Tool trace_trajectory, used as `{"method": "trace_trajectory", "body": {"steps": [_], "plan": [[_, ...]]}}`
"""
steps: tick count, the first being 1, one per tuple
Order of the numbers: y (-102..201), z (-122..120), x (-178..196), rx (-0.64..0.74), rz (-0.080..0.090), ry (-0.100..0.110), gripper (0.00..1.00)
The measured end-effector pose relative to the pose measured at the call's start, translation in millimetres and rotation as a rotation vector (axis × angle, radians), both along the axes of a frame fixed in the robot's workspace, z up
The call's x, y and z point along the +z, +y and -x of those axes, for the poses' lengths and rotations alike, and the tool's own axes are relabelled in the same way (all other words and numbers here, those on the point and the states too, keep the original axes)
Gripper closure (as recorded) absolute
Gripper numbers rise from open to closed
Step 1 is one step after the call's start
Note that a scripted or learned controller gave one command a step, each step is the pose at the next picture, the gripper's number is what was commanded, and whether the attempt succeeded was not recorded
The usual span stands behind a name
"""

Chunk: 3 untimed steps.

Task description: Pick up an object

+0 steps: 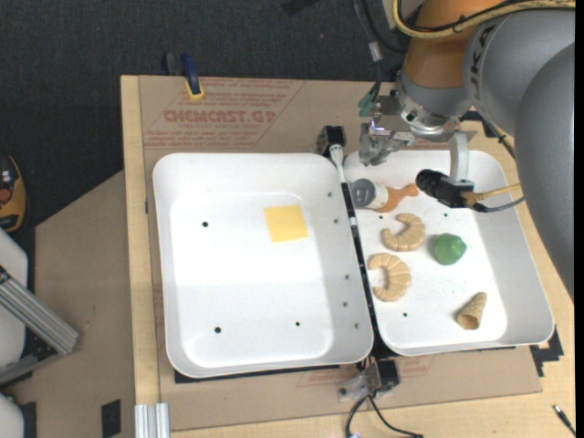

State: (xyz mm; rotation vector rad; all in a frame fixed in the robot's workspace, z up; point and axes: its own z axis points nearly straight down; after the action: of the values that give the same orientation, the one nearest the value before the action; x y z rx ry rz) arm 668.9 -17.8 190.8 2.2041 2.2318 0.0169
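The right bin (511, 272) holds two croissants (404, 232) (390, 276), a green ball (448, 248) and a beige cone (472, 310). An orange piece with a grey round end (365, 192) lies at that bin's far left. A yellow square slice (286, 224) lies flat in the left bin (182, 272). My gripper (375, 147) hangs over the far left corner of the right bin, just beyond the grey-ended piece and apart from it. Nothing shows in its grasp.
The ridge where the two bins meet (354, 245) runs just left of the gripper. A black fitting with a yellow cable (445, 188) hangs from the arm over the right bin's far side. A blue and yellow clamp (192, 76) sits at the board's far edge.
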Motion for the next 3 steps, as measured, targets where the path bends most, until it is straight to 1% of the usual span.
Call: {"method": "trace_trajectory", "body": {"steps": [1,2,3], "plan": [[74.9,2.5,167.4,-0.003,0.001,-0.01,1.0],[133.0,32.3,97.0,-0.007,0.003,0.02,1.0],[204.1,78.8,90.3,-0.005,0.002,0.017,1.0]]}}
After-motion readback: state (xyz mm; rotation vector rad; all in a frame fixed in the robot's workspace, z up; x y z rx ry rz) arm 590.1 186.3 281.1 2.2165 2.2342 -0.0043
